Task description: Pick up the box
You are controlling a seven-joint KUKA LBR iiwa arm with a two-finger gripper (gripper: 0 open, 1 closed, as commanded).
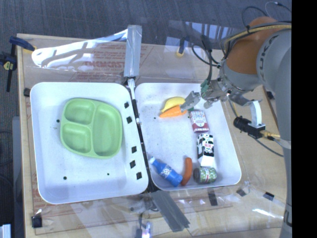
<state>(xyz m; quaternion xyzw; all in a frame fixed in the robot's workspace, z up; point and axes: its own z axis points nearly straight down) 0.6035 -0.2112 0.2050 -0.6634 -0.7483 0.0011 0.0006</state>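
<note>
The box (198, 121) is small, red and white, and lies flat in the right bin (225, 133) near its far right side. My gripper (201, 101) hangs just above the box's far end, at the bin's far right corner. Its fingers stand spread, one by the carrot (173, 112) and the other to the right, so it is open with nothing between them. The box is not touched as far as I can see.
A banana (173, 103) lies behind the carrot. A cow-patterned carton (206, 150), a green can (205, 174), a sausage (187, 169) and a blue bottle (165, 172) lie towards the bin's near side. The left bin (44, 148) holds a green divided plate (92, 127).
</note>
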